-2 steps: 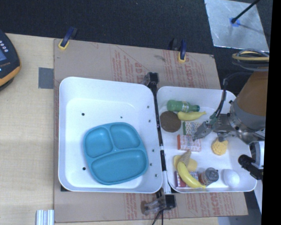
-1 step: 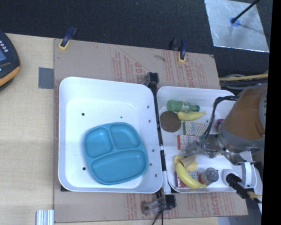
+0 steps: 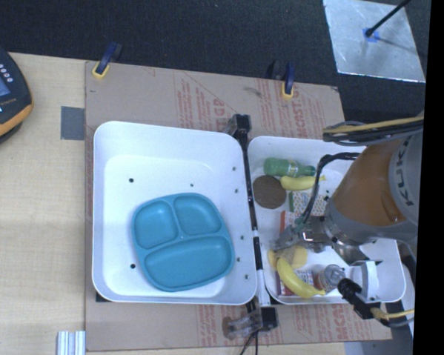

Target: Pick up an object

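Cardboard-topped bench, two bins. Pincer (image 3: 297,240), grip state unclear, hangs low in the right bin (image 3: 394,290); banana (image 3: 289,277) just below. Approach step: descend, close.

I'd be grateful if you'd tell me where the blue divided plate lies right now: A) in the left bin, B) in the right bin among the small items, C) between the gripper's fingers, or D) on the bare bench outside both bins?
A: the blue divided plate lies flat on the floor of the left bin, while the gripper is over the right bin.
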